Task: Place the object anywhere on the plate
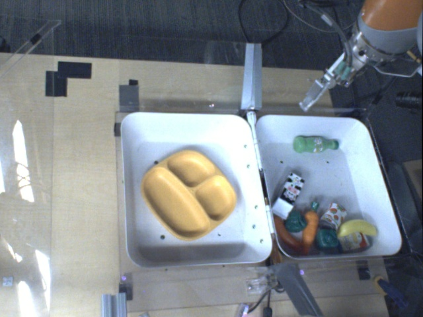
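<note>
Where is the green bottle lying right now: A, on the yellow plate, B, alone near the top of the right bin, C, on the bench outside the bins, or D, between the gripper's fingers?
B: the green bottle lies on its side in the upper part of the right bin, apart from the pile of toys at the bottom.

A yellow three-compartment plastic plate [189, 193] lay in the left shallow white bin [135, 243]. In the right shallow white bin [370, 150] a small green plastic bottle [315, 144] lay on its side near the far wall, apart from a black-and-white carton [291, 189] and a heap of toy food in the near corner, including a yellow banana [357, 228] and an orange carrot [310, 222]. The grey two-finger gripper [310, 102] hung above the far rim of the right bin, below the arm's orange band [391, 5]
</note>
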`<state>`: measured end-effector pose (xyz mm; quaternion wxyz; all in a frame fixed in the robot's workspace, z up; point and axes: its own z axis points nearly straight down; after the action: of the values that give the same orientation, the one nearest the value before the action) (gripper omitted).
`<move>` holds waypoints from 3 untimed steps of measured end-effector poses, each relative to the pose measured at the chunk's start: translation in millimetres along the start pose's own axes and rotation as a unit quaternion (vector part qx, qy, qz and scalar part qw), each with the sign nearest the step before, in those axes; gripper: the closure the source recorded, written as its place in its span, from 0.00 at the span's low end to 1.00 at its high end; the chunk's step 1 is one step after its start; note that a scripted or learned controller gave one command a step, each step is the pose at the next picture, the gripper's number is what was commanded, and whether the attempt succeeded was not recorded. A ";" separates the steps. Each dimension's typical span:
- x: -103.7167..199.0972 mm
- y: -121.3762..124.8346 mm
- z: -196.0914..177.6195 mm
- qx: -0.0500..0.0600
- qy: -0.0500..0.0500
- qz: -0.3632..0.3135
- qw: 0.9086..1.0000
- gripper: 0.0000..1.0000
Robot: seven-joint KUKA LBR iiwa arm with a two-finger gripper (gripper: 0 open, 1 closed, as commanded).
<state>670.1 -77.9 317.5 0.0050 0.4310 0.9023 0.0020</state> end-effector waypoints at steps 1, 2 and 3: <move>68.8 25.3 -98.5 0.000 0.001 0.016 1.000 0.00; 118.5 85.9 -120.4 0.000 0.001 0.018 1.000 0.00; 204.8 121.3 -119.7 0.000 0.002 -0.061 0.998 0.00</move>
<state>634.5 157.7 436.6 0.0028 0.3747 0.9271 0.0025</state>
